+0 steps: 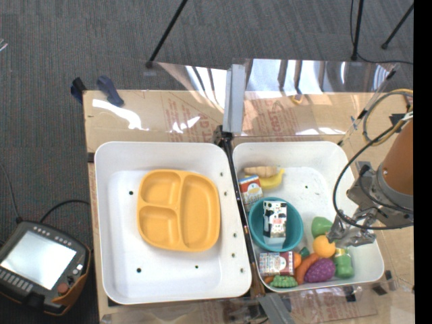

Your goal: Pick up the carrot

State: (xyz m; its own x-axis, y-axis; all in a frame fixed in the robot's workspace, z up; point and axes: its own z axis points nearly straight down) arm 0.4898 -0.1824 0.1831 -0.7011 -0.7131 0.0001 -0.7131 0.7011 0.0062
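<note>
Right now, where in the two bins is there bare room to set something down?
Left bin: bare floor all around the yellow plate. Right bin: a bare patch at the back, behind the teal bowl and beside the banana. Its front corner is crowded: carrot, grapes, orange, with the gripper above.

Plate [179,210] in left bin [108,181] (carrot [307,268] in right bin [317,155]).

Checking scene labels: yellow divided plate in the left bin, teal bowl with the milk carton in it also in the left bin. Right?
Not quite. The yellow divided plate does lie in the left bin, but the teal bowl with the milk carton in it sits in the right bin, among the toy food. The camera view shows it.
</note>
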